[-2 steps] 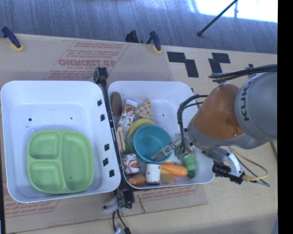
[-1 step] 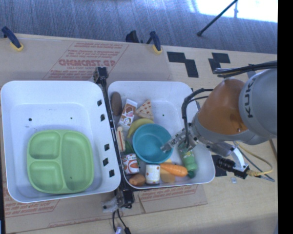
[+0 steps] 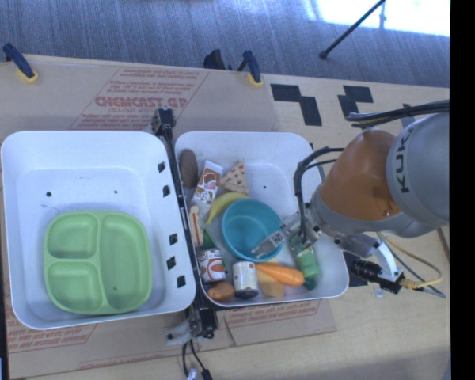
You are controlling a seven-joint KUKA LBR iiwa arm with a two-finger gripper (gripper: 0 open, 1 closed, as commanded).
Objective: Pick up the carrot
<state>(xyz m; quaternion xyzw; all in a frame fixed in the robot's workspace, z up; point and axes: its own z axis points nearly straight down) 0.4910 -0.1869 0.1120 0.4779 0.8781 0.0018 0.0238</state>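
Observation:
The orange carrot (image 3: 279, 274) lies on its side near the front wall of the right bin (image 3: 301, 145), between a small tin (image 3: 244, 279) and a green bottle-like item (image 3: 307, 266). My gripper (image 3: 285, 242) hangs just behind and above the carrot, at the right rim of a blue bowl (image 3: 245, 229). Its two fingers stand apart, one silver fingertip (image 3: 267, 247) over the bowl's edge, and nothing sits between them. The carrot is apart from the gripper and rests in the bin.
The right bin also holds a banana (image 3: 222, 204), a wedge-shaped sandwich (image 3: 235, 178), a small carton (image 3: 208, 184), a brown oval item (image 3: 188, 165) and another tin (image 3: 212, 265). A green divided plate (image 3: 99, 261) lies in the left bin (image 3: 32, 157).

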